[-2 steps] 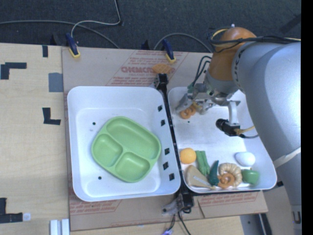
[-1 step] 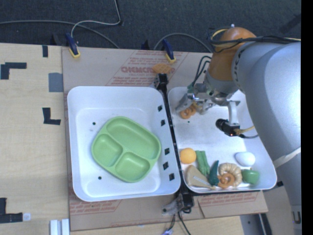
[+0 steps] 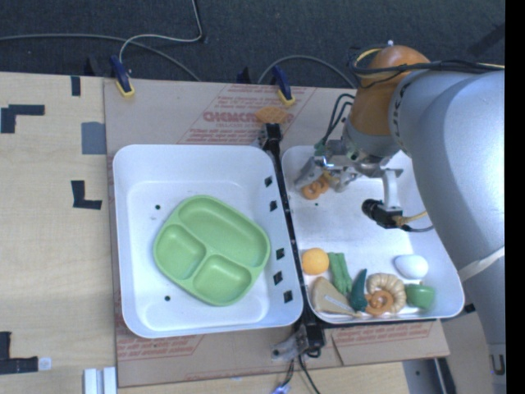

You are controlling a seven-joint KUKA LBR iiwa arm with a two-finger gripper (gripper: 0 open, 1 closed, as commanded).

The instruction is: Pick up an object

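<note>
- The arm reached in from 3 o'clock, grey, with its orange band high at about 1 o'clock of the view.
- The gripper was low in the right bin, toward that bin's 11 o'clock corner.
- A small orange-brown object lay right at the fingertips, at their 7 o'clock side; whether it sat between the fingers or only touched them, and how far they were parted, could not be told.
- The other pieces were grouped along the right bin's 6 o'clock edge: an orange ball, a green strip, a tan wedge, a coiled pastry shape, a white egg and a green block.
- The left bin held a green divided plate, lying flat near its middle.
- Both bins rested on cardboard, held by clamps at its 12 o'clock edge.
</note>
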